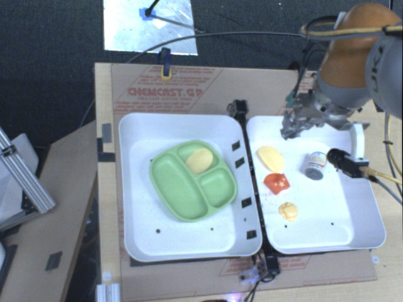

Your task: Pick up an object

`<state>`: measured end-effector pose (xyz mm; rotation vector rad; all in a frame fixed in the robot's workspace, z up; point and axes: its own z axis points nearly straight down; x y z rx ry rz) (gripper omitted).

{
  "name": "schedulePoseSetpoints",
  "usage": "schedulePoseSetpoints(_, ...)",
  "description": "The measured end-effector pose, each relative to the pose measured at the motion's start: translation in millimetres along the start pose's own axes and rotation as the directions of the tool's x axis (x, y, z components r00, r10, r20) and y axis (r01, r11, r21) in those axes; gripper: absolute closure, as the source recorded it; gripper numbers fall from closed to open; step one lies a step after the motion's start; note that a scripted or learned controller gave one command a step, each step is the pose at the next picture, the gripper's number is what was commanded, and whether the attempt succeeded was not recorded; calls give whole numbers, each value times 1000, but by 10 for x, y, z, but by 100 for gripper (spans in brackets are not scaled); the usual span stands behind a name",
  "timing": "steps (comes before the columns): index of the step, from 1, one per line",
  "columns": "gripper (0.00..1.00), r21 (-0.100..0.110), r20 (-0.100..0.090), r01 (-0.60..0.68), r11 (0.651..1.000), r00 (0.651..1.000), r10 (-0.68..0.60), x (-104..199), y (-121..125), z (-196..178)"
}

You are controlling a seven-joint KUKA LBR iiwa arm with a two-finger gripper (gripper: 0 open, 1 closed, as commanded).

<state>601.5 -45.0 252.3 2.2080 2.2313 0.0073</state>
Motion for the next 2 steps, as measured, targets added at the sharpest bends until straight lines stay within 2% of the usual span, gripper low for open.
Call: schedulePoseSetpoints(2,100,2,0,-1,1000,1000,1,987,163,32)
